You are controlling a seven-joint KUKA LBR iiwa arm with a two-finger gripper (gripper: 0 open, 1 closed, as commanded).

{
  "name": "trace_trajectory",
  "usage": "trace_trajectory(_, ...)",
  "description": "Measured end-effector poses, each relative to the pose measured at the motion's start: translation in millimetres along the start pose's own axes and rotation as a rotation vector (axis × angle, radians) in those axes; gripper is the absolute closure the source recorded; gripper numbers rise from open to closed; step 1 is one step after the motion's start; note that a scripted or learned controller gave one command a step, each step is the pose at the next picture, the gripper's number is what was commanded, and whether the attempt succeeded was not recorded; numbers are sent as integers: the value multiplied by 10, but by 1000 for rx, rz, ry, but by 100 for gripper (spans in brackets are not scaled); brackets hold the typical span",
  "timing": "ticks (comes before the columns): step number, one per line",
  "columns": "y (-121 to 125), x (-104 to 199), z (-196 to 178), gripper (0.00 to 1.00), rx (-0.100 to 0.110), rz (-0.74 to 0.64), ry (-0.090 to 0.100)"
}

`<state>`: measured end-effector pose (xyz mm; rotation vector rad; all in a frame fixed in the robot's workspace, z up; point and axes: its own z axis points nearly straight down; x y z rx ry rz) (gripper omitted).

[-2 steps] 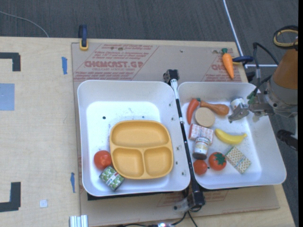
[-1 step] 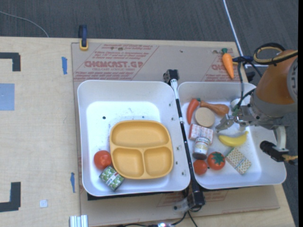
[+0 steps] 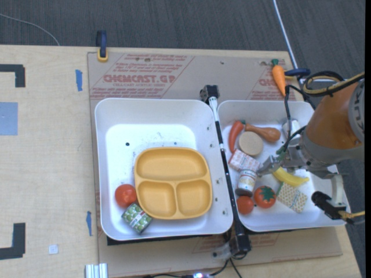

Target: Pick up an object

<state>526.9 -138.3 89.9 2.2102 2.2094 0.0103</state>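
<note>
The grey arm with its orange band reached over the right white bin (image 3: 272,227), hiding that bin's right side. Its two-finger gripper (image 3: 271,165) hung low among the toys, just beside the yellow plastic banana (image 3: 291,178); whether the fingers were spread or pinched on anything could not be told. Nearby lay a red tomato (image 3: 265,196), a small jar (image 3: 247,181) and a brown drumstick (image 3: 264,134). The left white bin (image 3: 116,112) held a yellow three-compartment tray (image 3: 173,182).

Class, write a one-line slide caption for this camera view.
Grey KUKA arm's gripper reaches over toy food in the right white bin; a yellow divided plastic tray lies in the left white bin.
</note>
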Motion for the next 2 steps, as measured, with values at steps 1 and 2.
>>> trace_trajectory(1, 15, -37, -115, 100, -7, 3, -9)
trace_trajectory(2, -138, 675, -962, 100, 14, -3, 8)
